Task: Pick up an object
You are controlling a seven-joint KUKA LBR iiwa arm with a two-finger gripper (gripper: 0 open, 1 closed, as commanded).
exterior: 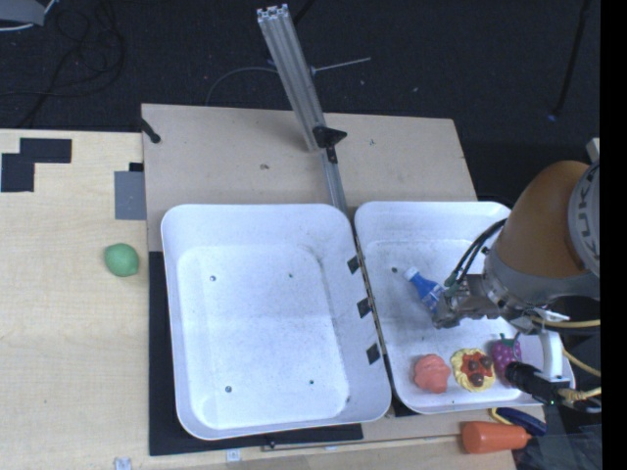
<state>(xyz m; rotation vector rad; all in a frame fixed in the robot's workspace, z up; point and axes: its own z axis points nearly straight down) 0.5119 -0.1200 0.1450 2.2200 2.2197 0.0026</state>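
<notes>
**me:** Blue-and-white small plastic object [423, 286], bottle-ish, lies tilted on the floor of the right-hand shallow white bin [392, 225]. My dark two-finger gripper [447, 311] sits right at its lower end, maybe touching it.

**reply:** so do you have it or not?

**me:** Honestly can't tell, the gripper's tip is too dark and small to read. Nothing visibly clamped.

**reply:** what else is in there?

**me:** Along the near edge of the same bin: a round salmon-pink lump [429, 372], a yellow disc with red topping [473, 368] just beside it, then a purple grape-like cluster [506, 351]. The left-hand white bin [186, 225] touches it. An orange carrot-shaped toy [492, 437] sits on the bench, and a green ball [121, 259] well apart, far left.
</notes>
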